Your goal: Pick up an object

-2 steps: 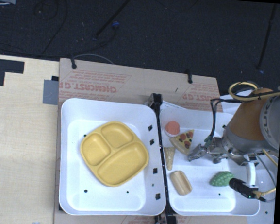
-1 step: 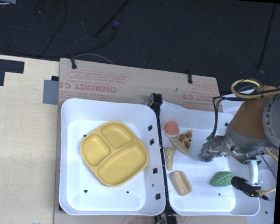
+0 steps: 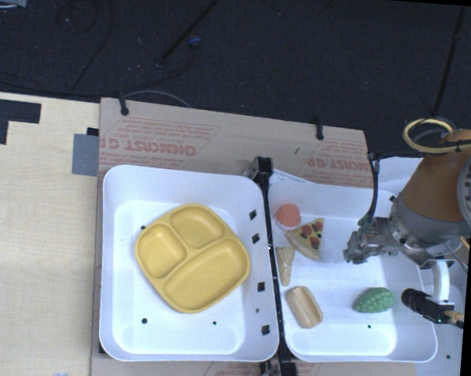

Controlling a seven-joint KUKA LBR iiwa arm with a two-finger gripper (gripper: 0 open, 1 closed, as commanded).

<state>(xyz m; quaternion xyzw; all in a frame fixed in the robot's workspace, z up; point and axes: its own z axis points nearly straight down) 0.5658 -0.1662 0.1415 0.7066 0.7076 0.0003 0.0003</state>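
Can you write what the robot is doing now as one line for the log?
end effector: over right bin, nothing seen held | nearest: pizza slice, green toy | left bin: yellow tray

A sheet of cardboard (image 3: 223,141) lying under the two bins is showing red printed lettering along its far edge, upside down and mirrored from this angle; it cannot be read with certainty. More red print is peeking out at the near edge, too small to read.

Robotics lab: white bins (image 3: 122,214) on cardboard-lined bench (image 3: 26,238), loose cables (image 3: 193,20) behind.
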